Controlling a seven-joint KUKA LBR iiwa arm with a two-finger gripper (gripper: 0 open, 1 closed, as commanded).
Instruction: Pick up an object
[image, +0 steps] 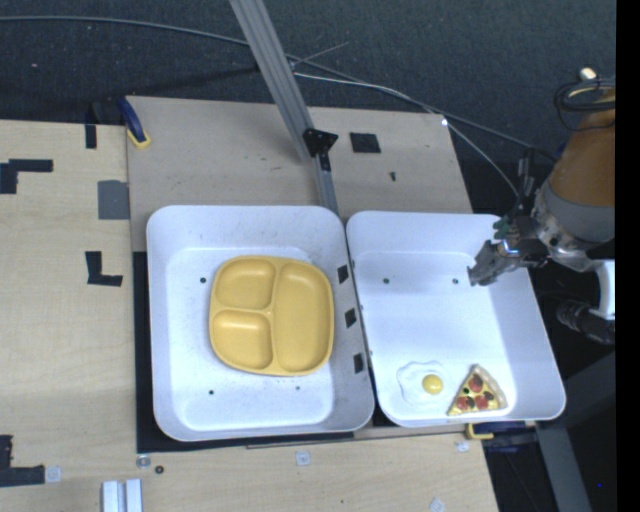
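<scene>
The gripper (487, 266) hangs over the far right edge of the right-hand bin (400, 232), its dark fingertips pointing down and toward the bin's floor; the fingers are small and dark against the white, and whether they are apart or together cannot be told, though nothing is seen between them. Just behind the fingers, up and to the right, the wrist widens into a grey body, and above that sits the orange band of the arm (588, 165), which enters from the right side of the view. Directly below and left of the fingers the white floor of the bin is bare. Farther toward the near edge of the same bin, well apart from the fingertips, lie two toy foods close together: a fried egg (424, 381) with a yellow yolk, and just to its right a pizza slice (478, 391) with red toppings, its point aimed away from the near rim. Farther left still, across the divide where the two bins meet, the left-hand bin (170, 300) holds a yellow divided plate (271, 314) with three compartments, lying flat near the middle. Beyond the bins, on the far side of the bench (220, 150), a grey metal bar (280, 70) slants down to the gap between the bins, and thin cables trail across the dark floor behind it.
</scene>
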